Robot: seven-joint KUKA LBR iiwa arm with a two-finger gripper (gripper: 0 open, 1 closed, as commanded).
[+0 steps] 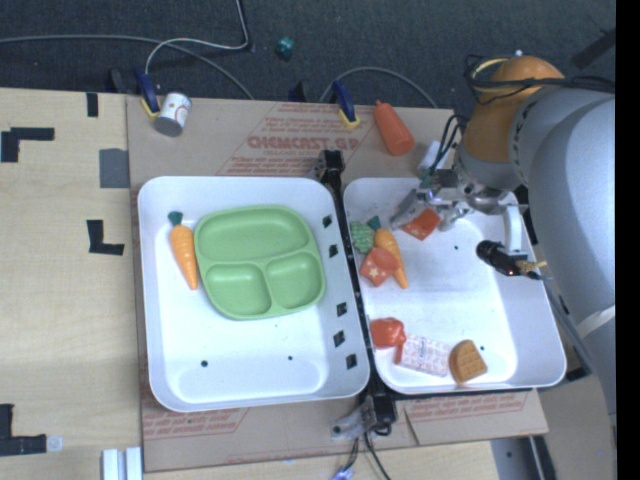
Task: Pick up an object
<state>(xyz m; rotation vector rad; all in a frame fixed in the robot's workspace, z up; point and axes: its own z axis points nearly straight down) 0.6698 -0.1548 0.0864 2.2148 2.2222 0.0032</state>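
you're mid-grab: gripper (428,216) sits low in the right bin (500,318), fingers nearly closed on a red block (421,225) near the bin's top edge, so next lift straight & check it holds.

A single fixed camera looks down from above the pale wooden surface (60,298) at a slant, tipped so that the dark carpeted floor (400,8) with its thin cables runs across the top of the frame and the near edge of the brown cardboard sheet (290,138) falls at the bottom. It stands far enough back to take in both shallow white plastic bins side by side, the left bin (160,298) and the right bin (520,358), with surface showing to their left. The bulky grey arm with its orange band (500,108) enters from the right edge, near the lens and large in the frame.
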